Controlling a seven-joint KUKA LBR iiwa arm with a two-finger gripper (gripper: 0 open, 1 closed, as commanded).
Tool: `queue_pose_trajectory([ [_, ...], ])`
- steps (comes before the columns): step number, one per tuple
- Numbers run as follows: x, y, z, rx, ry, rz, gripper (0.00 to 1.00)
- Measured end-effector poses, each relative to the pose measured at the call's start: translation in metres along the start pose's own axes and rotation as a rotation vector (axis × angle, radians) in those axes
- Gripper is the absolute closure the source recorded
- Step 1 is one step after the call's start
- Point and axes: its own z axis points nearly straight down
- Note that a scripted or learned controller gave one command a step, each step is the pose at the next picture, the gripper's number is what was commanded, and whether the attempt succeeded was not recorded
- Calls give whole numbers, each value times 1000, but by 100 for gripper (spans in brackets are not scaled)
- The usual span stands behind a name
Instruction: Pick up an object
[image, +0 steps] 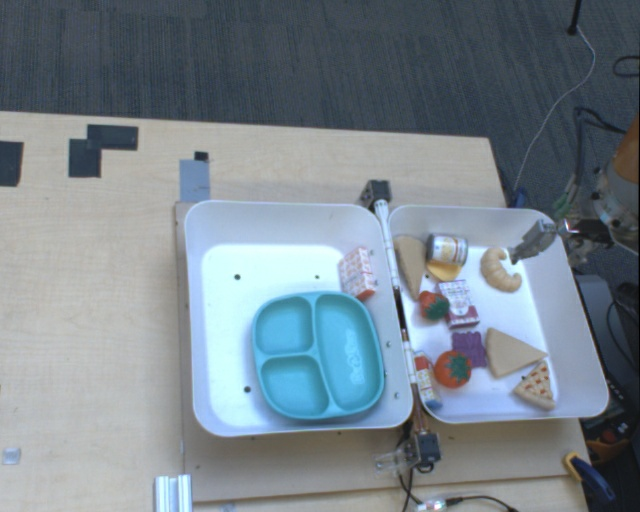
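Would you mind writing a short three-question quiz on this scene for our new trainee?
1. True or false: the blue tray lies in the left bin.
2. Which item lies nearest the end effector? A. pizza slice B. croissant C. tomato
3. Fill in: the can lies in the ____ bin.

Key: 1. True. 2. B. 3. Right; it lies near the far edge of the right bin.
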Motion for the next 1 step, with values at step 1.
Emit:
queue_pose_trajectory([
  [1, 29, 33, 137, -3, -1, 1, 0],
])
